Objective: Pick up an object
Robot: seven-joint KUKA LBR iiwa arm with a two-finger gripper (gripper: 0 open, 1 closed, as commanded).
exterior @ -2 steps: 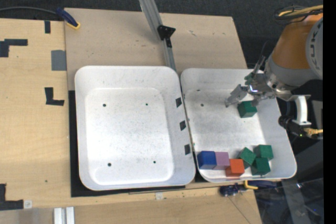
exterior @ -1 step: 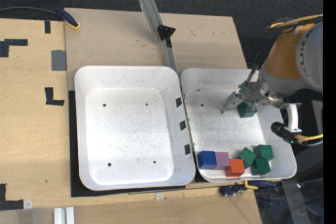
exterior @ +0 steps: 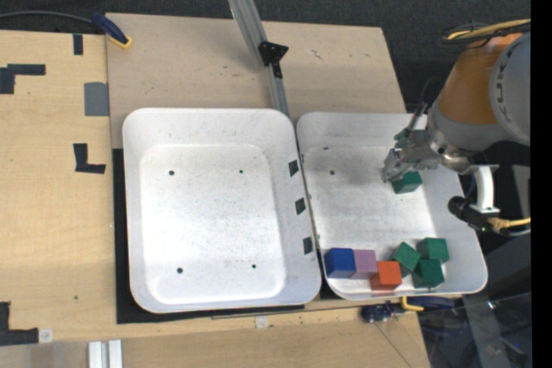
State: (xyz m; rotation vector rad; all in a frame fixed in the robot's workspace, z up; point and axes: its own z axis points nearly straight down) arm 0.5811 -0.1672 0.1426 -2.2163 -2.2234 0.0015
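My gripper (exterior: 404, 171) reaches in from the right over the upper right part of the right bin (exterior: 345, 134). A small green block (exterior: 408, 183) sits between its fingertips, its lower half poking out below them, and the fingers are shut on it. Along the right bin's front edge lie several more blocks: a blue cube (exterior: 340, 261), a purple cube (exterior: 366, 260), an orange cube (exterior: 388, 274) and three green blocks (exterior: 429, 272) clustered at the front right corner.
The left bin (exterior: 138, 134) stands beside the right one, with a dark divider strip between them. A slanted metal rail (exterior: 250, 13) runs from the top of the view down to the bins' back edge. The arm's grey and orange body (exterior: 483, 90) overhangs the right bin's right side.
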